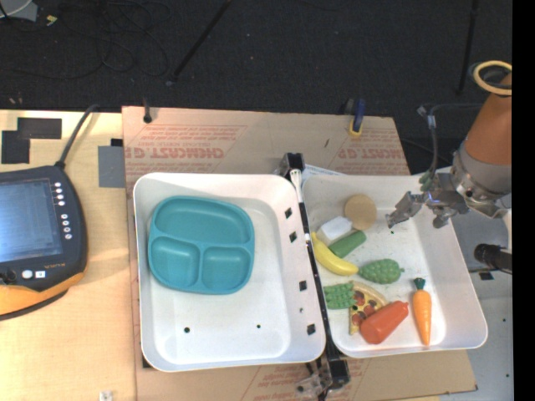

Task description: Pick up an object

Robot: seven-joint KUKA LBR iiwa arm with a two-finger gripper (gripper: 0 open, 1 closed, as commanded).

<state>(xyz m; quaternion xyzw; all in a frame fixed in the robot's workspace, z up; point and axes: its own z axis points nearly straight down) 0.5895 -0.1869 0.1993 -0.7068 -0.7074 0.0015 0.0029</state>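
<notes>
Nothing is picked up yet. The gripper (415,207) hovers over the right bin's (468,299) far edge, fingers seemingly apart and holding nothing; the toys, including the tan ball (361,210), lie beneath.

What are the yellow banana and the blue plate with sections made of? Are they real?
The curved yellow toy banana looks like smooth plastic: its colour is even and slightly glossy, with no brown spots, so it is probably not real fruit. The teal three-compartment plate also looks like moulded plastic, with a matte finish, rounded rims and one uniform colour. Both are guesses from looks alone.
</notes>
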